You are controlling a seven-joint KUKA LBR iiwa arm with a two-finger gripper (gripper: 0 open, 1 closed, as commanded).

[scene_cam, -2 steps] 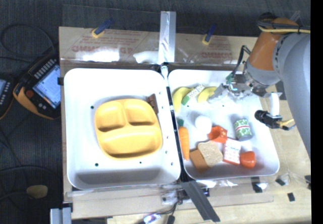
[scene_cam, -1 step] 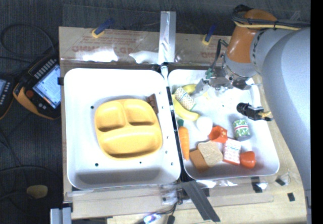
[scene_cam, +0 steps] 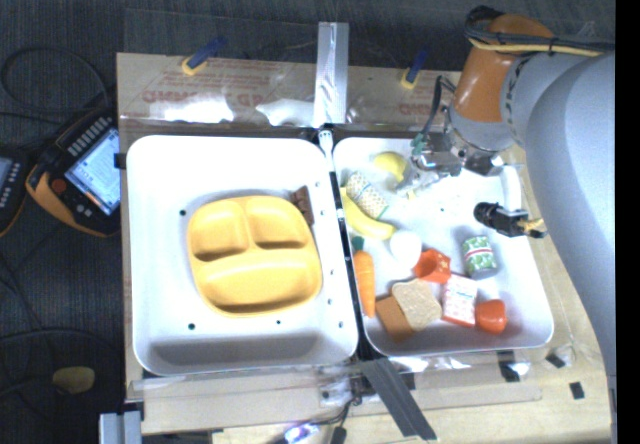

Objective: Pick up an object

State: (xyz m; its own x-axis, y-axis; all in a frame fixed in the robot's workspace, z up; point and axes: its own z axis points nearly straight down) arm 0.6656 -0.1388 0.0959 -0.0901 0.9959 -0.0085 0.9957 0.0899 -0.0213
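Arm comes in from the right, w/ its orange band over the far right corner of the R bin. End effector sits over the far part of that bin, just right of a yellow lemon-like piece; we can't tell if the two touch. We also can't tell how far open the end effector is, and we make out no item in its grip. All loose pick candidates but one lie in the R bin. A banana lies along the left wall, w/ a short patterned cylinder lying across its far end. A carrot runs along the same wall, nearer the front. A white egg-like piece is approx. mid-bin, w/ an orange-red wedge just beside it on the right. A green-labelled can is further right, apart from the wedge. At the front, a bread slice rests partly on a brown piece. A red-and-white carton touches the bread's right side, and a red-orange block sits just right of the carton. The L bin holds a yellow divided tray, lying flat, w/ a small brown item at its far right corner by the bin wall. Both bins sit side by side, walls touching, on the bench.
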